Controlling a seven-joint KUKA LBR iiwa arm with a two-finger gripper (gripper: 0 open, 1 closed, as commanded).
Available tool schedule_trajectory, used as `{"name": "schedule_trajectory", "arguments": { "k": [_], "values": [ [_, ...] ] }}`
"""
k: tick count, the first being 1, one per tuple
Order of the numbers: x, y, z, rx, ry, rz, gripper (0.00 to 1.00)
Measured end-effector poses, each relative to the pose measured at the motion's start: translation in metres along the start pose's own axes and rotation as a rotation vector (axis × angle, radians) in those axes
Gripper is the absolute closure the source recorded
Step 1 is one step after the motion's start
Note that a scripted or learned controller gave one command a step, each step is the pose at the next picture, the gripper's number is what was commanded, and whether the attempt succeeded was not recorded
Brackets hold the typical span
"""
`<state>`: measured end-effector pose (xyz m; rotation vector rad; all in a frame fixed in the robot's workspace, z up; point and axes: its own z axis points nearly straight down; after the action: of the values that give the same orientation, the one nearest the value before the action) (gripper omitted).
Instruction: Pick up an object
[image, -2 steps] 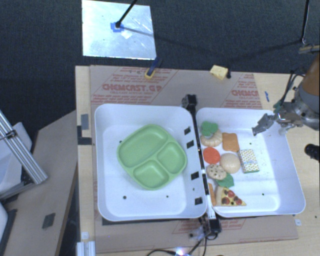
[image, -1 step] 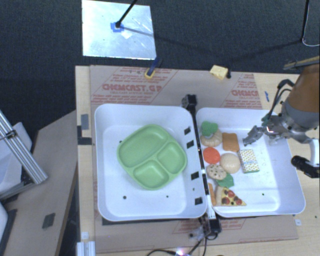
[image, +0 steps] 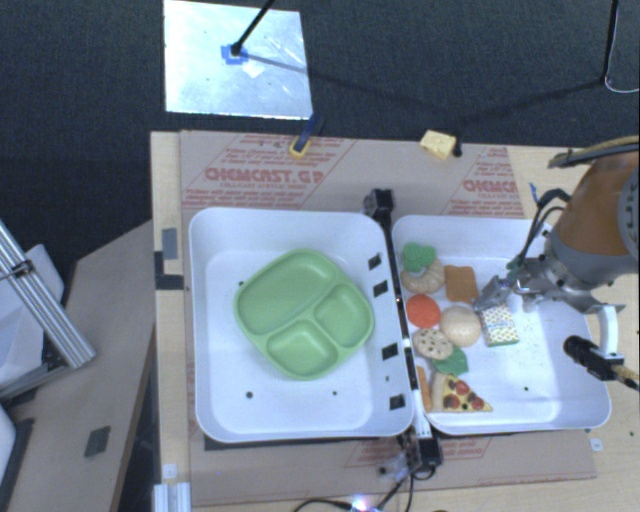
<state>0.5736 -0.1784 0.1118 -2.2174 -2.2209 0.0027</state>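
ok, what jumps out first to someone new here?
A green divided plate lies alone in the left bin. The right bin holds toy food crowded along its left side, including a pizza slice and a cookie. The hand hangs just above a small patterned packet.

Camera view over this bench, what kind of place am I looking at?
Probably a robotics lab's grasping test bench: two white bins side by side on a protective sheet, toy food piled in the right bin, a green divided plate in the left, and the arm's end effector over the toys.
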Motion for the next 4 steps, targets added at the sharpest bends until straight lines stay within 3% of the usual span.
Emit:
{"name": "schedule_trajectory", "arguments": {
  "k": [1, 2, 4],
  "values": [
    [0.000, 0.001, 0.028, -0.004, -0.001, 0.000, 0.00],
    [0.000, 0.002, 0.016, -0.008, -0.002, 0.000, 1.00],
    [-0.015, -0.003, -0.081, -0.010, -0.004, 0.001, 1.00]
  ]
}}
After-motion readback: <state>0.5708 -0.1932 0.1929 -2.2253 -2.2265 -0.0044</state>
